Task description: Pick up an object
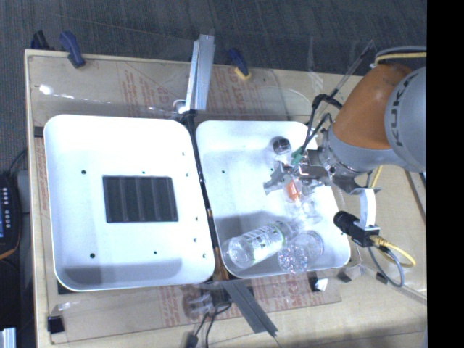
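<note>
My hand was positioned low over the right-hand shallow white plastic bin, in the right centre of the frame. Whether it was spread or pressed together could not be determined from this angle.

Recommended procedure, as I judged it: select one item, centre the hand over its body, descend vertically, and lift only after confirming contact on both sides. Clear plastic is likely to slip and deform, so I would favour a grasp across the narrow axis.

The nearest candidate was a clear plastic bottle with a white label, lying on its side in the lower part of that bin. A crumpled transparent plastic cup lay just beside it, at the lower right. A small dark round object sat near the bin's upper edge.
</note>
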